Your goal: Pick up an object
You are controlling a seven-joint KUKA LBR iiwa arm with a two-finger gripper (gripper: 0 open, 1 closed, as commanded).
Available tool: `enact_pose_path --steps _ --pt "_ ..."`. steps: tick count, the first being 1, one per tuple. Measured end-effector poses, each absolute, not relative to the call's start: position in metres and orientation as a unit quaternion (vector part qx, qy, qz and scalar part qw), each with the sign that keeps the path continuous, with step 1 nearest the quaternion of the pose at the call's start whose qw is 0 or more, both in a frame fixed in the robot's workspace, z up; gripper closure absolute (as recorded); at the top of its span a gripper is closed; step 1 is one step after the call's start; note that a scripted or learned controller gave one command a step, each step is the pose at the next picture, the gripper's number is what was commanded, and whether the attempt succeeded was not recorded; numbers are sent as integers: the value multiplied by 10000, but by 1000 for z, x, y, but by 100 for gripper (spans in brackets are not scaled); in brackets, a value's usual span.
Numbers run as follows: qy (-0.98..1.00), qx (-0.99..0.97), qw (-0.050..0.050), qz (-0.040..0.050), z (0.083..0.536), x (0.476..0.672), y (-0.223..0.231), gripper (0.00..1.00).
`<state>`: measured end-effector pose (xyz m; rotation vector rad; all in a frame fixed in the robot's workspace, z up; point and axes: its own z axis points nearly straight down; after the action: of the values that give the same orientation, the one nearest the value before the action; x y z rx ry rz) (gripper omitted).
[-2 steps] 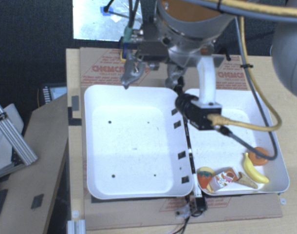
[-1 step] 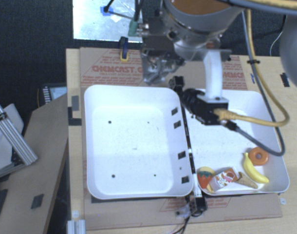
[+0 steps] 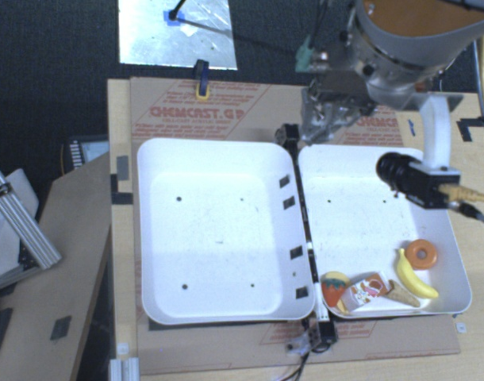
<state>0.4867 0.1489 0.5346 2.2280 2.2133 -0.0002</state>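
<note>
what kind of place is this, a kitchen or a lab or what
Most likely a robotics lab bench: a robot arm hangs over two white bins on a cardboard sheet, with toy food such as a banana.

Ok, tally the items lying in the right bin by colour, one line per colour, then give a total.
Yellow: 1, the banana
Orange: 2, the round ring-shaped piece and the rounded piece at the bin's near left corner
White and red: 1, the small packet
Tan: 1, the cone-shaped piece
Total: 5, all clustered along the near edge of the right bin.
</note>
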Motion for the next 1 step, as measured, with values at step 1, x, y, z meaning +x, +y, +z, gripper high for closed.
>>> enact_pose_path --steps 1 --pt "7094 7049 -1 3 512 486 182 100"
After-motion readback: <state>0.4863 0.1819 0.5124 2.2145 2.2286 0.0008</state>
